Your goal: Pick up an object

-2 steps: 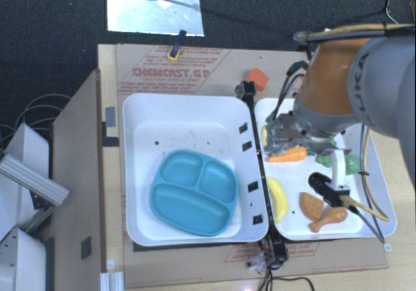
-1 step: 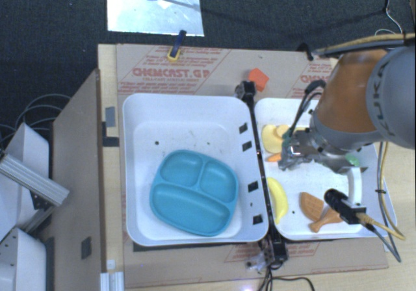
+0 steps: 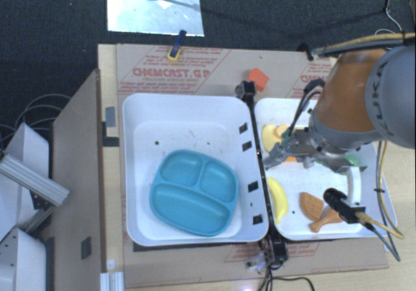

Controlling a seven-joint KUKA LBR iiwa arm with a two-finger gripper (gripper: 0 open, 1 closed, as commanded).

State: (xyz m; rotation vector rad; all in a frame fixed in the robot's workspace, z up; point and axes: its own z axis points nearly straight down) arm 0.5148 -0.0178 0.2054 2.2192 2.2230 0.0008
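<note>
My gripper [image 3: 281, 152] reaches into the right bin [image 3: 305, 232] from the right, low over its left half, under the grey arm with its orange band [image 3: 348, 85]. Just beyond it lies a pale yellow object [image 3: 271, 134], and a small orange piece [image 3: 290, 159] peeks out beside it. A yellow banana-shaped piece [image 3: 277, 197] lies near the bin's left wall, in front of the gripper. A tan drumstick-shaped piece [image 3: 316, 210] rests at the front of the bin. The arm hides much of the bin's right half.
The left bin [image 3: 146, 121] holds a blue divided plate [image 3: 194, 191]. A black divider with clips [image 3: 255, 156] runs between the bins. An orange block [image 3: 259, 78] sits on the cardboard behind them. A black connector with a cable [image 3: 341, 204] hangs over the right bin's front.
</note>
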